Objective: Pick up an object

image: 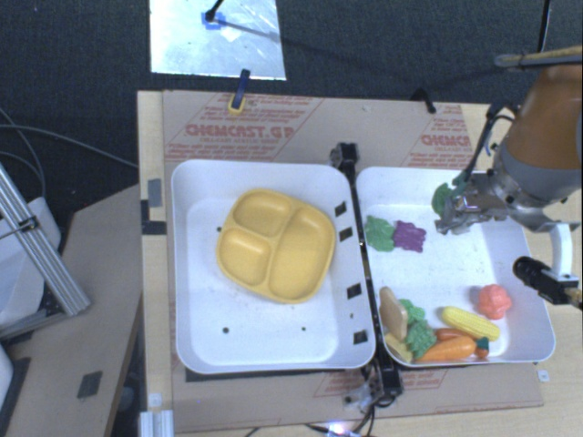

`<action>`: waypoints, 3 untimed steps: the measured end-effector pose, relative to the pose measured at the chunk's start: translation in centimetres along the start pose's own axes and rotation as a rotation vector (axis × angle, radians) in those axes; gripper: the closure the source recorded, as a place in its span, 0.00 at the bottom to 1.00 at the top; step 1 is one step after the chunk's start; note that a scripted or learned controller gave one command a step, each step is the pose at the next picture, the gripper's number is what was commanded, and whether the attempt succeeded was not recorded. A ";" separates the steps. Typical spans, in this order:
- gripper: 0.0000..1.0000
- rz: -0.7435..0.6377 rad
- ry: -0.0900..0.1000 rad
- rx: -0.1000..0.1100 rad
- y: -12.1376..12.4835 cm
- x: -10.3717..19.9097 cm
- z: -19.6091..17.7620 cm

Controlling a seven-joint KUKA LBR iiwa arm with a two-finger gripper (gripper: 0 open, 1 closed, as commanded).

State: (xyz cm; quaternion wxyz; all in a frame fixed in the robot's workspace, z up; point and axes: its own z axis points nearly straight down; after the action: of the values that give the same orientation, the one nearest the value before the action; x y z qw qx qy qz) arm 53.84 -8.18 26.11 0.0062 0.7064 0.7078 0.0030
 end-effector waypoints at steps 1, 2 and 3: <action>1.00 -0.009 0.007 -0.001 -3.2 5.3 -11.2; 1.00 -0.001 0.006 0.026 -2.1 8.6 6.9; 1.00 -0.007 0.009 -0.005 -4.9 11.3 -8.2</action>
State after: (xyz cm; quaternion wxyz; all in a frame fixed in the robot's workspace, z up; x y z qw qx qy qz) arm 48.81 3.17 34.23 0.0047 0.7040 0.7101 0.0077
